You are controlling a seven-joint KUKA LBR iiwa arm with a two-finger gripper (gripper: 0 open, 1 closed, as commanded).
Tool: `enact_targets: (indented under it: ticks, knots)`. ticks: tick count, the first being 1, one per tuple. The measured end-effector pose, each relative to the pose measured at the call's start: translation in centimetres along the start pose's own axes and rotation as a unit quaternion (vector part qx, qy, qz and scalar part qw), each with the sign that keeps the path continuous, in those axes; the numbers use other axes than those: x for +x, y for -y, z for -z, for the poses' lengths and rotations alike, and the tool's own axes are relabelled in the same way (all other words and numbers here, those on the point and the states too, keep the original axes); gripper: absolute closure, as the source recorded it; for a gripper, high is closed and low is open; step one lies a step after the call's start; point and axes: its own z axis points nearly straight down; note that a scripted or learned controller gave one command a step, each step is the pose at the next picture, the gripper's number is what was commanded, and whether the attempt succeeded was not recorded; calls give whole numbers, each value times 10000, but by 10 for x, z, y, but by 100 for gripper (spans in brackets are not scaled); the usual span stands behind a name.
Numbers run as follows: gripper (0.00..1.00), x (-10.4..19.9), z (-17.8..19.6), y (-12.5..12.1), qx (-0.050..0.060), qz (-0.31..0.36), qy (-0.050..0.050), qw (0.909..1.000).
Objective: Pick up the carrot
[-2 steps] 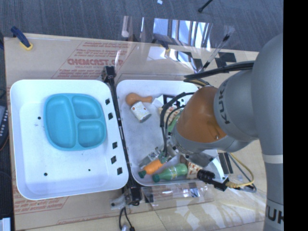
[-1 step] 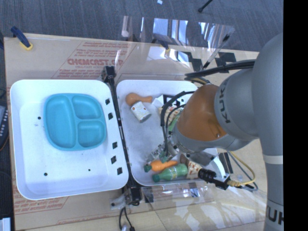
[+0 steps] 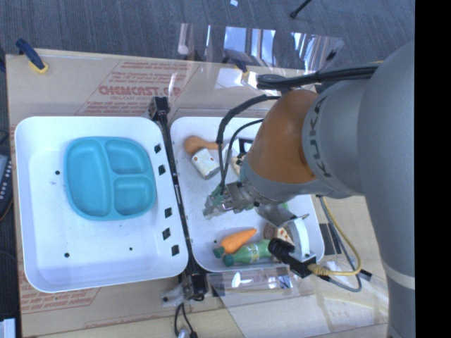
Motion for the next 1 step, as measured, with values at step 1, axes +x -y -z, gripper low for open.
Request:
enact_targets:
  ticks: [1]
  knots:
    - [100,-87,-101,19,14,2409,7,9706]
